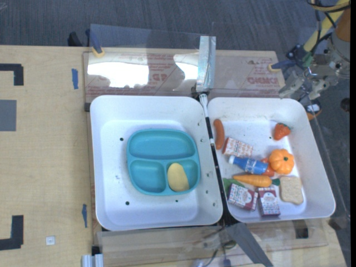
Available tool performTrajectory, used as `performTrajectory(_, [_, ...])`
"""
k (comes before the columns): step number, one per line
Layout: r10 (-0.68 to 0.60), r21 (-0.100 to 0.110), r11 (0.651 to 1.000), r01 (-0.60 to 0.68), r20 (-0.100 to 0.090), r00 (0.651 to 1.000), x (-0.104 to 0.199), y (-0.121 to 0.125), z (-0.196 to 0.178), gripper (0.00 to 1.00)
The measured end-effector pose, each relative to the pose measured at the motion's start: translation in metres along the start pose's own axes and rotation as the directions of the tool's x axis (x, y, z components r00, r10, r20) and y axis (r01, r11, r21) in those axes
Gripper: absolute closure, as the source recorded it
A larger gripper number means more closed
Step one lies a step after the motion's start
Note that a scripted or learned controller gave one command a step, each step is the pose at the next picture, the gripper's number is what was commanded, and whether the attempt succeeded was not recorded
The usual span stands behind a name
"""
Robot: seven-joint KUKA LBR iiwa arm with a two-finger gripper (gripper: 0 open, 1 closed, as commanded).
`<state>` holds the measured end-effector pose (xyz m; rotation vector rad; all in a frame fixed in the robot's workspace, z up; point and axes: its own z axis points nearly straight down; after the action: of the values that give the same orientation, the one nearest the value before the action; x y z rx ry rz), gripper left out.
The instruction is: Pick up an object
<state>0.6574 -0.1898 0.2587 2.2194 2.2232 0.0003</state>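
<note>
Right bin (321, 166) holds carrot (253, 179), long axis left-right, tip left.

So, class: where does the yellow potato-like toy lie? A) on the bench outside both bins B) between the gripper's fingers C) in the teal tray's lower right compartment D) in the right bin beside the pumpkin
C: the yellow potato-like toy rests in the lower right compartment of the teal tray, inside the left bin.

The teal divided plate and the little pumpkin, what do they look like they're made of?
The teal divided plate looks like moulded plastic with a smooth, slightly matte finish: uniform colour, rounded compartment ridges. The pumpkin seems to be glossy toy plastic, judging by the bright highlight on its ribbed orange skin, though rubber is possible.
</note>
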Motion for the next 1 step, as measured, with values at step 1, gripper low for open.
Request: performTrajectory(1, [-0.040,0.011,0.999,0.040,-0.003,0.999,0.0045,-0.0451,0.1252,0.00])
